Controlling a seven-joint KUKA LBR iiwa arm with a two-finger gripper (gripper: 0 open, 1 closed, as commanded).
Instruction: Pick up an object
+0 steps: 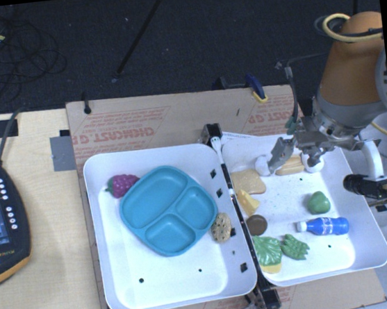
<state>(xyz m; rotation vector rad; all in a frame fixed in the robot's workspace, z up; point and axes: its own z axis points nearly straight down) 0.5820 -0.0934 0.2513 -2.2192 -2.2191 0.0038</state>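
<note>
Gripper [293,157] hangs low over the far end of the right bin [373,250], and you can see its two fingers spread apart, one [279,152] slanting to the left, the other ending near a white knob on the right. Between them and just under them lies a flat tan piece [291,165] that looks like a slice of toy bread or a cracker; a small white ball [262,164] sits just beside the left finger. Nothing is clamped yet, as far as you can judge.

Your other candidates lie nearer the front of the same bin: a tan bread slice [249,182], a yellow wedge [246,200], a brown disc [257,225], a green ball [318,202], a blue bottle [325,226] lying on its side, and two green leafy toys [281,249]. The left bin [114,279] holds a blue divided plate [168,210], a purple bunch of grapes [122,185] touching its far corner, and a speckled cookie [221,227] against the dividing wall.

You appear to be at the reach-and-grasp step, with the flat tan piece as the likely target. Next, you need to settle the fingers to either side of it, close firmly, then lift straight up. Being thin and flat against the floor, it may slip out.
</note>
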